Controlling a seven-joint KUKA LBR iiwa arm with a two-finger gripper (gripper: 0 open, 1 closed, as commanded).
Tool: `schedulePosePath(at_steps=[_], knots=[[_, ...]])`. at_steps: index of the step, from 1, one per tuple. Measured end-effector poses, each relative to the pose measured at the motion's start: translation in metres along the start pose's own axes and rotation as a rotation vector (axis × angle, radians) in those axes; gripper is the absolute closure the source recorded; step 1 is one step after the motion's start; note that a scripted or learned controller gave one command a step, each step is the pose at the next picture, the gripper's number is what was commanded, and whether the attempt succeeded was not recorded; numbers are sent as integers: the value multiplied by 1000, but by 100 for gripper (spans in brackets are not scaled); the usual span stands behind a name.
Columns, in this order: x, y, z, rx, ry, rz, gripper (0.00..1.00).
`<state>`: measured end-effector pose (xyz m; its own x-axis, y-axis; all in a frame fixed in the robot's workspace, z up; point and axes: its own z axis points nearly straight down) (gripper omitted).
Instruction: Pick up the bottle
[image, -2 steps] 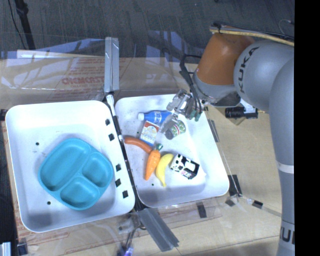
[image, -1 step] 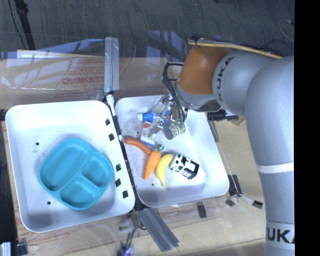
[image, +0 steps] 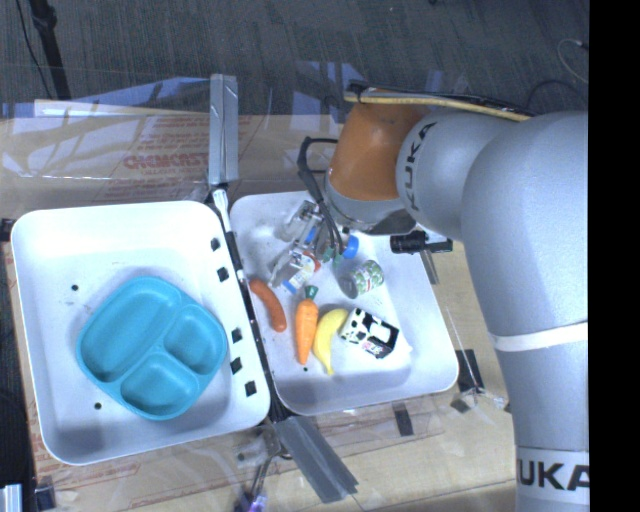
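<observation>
Hand (image: 305, 240) is seen low in the right bin (image: 430, 372), over the bottle (image: 358, 276) at the bin's rear; finger state cannot be told. Same bin: sausage (image: 269, 304), carrot (image: 305, 330), banana (image: 329, 338), b/w toy (image: 369, 335). Left bin (image: 45, 250): blue divided tray (image: 152, 346).

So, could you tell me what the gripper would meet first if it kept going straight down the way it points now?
Probably the bottle lying on the right bin floor: the gripper points down and left right above it. Depth is hard to judge from this slanted view, so it may instead land on bare bin floor beside it.
</observation>
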<state>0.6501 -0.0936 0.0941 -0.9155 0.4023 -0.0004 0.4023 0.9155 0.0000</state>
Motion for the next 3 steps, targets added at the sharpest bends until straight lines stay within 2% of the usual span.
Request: schedulePosePath(at_steps=[1,2,3], knots=[[5,-31,2,1,3,87,0],[12,-45,2,1,4,-99,0],[-2,-110,-50,0,-4,-336,0]])
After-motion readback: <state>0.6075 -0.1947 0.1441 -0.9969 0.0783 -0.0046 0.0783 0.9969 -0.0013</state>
